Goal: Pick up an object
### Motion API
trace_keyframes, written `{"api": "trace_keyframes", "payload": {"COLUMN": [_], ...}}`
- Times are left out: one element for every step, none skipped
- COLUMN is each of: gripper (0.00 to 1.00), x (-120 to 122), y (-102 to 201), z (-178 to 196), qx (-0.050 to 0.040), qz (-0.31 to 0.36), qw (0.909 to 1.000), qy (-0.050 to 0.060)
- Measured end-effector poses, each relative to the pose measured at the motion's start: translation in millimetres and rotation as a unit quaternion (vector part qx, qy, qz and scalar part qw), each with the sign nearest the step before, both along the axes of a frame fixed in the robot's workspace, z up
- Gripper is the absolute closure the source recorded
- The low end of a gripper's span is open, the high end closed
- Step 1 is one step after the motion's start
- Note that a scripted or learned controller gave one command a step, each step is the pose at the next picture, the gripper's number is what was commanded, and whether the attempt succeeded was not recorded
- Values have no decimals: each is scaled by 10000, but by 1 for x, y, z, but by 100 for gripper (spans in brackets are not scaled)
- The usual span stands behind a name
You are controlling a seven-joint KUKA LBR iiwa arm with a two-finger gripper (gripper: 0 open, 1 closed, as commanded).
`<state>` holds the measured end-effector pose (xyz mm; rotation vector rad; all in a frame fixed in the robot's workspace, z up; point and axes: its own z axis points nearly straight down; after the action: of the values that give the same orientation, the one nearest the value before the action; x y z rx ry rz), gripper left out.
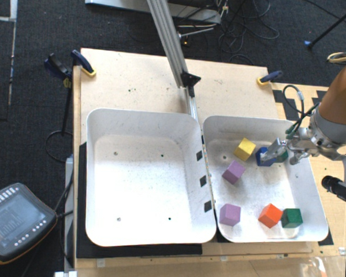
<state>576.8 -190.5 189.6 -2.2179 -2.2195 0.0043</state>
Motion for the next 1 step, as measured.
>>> {"api": "trace_keyframes", "payload": {"gripper": [0], "x": [0], "y": [3], "z": [-64], "qx": [2], "qz": [-1], "qw": [10000], "qy": [6]}}
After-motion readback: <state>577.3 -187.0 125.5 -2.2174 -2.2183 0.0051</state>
